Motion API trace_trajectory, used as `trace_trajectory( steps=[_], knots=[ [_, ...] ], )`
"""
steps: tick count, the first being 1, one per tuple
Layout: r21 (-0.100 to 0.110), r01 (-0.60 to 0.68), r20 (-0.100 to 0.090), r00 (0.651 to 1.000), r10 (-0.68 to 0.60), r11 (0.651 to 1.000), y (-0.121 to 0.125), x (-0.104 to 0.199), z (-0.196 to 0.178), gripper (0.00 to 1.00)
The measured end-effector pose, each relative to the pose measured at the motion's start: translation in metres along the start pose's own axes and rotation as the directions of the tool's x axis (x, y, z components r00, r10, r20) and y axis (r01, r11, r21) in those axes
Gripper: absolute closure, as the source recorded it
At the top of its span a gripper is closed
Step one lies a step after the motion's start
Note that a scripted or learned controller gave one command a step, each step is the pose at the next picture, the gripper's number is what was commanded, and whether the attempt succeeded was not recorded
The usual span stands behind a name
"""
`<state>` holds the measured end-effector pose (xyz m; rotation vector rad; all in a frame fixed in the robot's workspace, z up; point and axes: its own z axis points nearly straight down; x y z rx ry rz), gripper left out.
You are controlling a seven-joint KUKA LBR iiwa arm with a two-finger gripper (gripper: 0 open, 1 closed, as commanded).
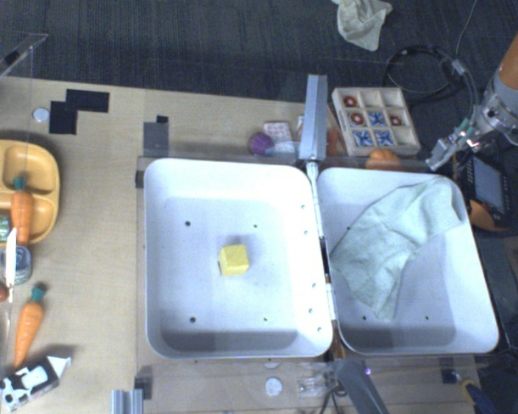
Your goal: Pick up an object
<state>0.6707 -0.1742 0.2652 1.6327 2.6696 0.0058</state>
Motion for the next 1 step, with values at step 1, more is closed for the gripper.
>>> trace_trajectory(
  steps=[1],
  knots=[
    [0.000,0.376,-0.005,0.927,-0.376,0.927,0.0444,0.0882,0.0417,1.00]
  ],
)
